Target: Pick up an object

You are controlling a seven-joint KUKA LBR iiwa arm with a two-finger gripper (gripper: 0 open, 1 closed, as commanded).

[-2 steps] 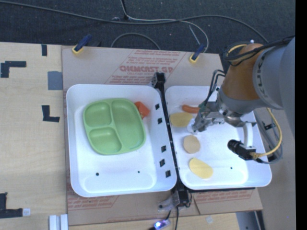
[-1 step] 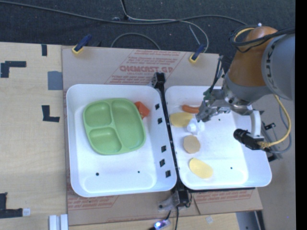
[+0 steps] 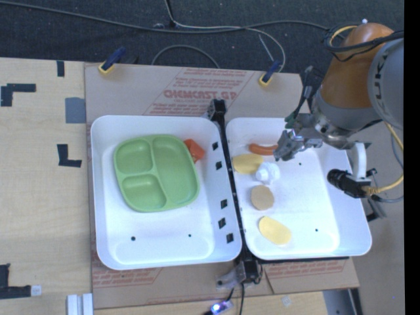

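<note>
The right bin (image 3: 341, 231) lies bare along its right edge and near corner, while food pieces (image 3: 262, 197) crowd its left edge.

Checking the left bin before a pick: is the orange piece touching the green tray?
Touching. The camera view shows the orange piece pressed against the right rim of the green tray, with no white bin floor visible between them.

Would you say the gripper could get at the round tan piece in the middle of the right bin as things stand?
Probably yes. The round tan piece lies uncovered on the right bin floor, apart from its neighbours, with the gripper poised just beyond it over the same bin.
</note>
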